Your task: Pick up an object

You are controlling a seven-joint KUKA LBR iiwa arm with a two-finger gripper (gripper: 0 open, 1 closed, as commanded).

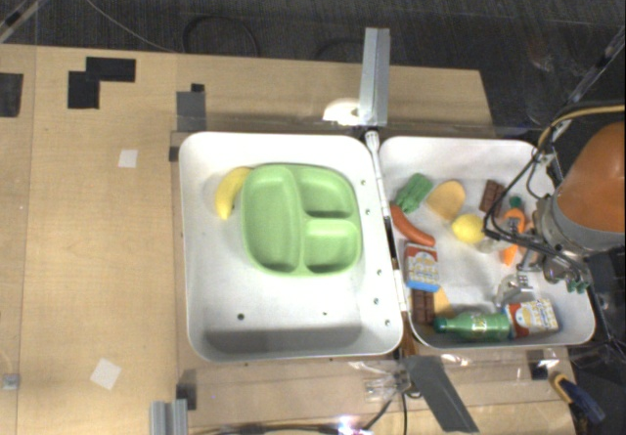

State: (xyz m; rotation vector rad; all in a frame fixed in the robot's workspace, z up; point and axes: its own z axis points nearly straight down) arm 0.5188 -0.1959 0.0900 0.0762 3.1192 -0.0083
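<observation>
Down in the right bin [577, 330], the gripper [515, 288] hangs just above a small white carton [536, 317]; whether it is open or closed cannot be told. Beside the carton lies a green bottle [472, 326]. Farther from the carton sit a lemon [469, 229] and sausage [412, 226]. Left bin [210, 326] holds a green tray [297, 218] and banana [229, 192].

Left white bin [210, 326]: open floor along the front, while the green sectioned plastic tray [298, 218] and yellow banana [231, 192] crowd the back. Right white bin [585, 330]: a bare patch mid-floor, hemmed by the green bottle [474, 326] in front, red sausage [411, 227] left, yellow lemon [469, 229] behind.
</observation>
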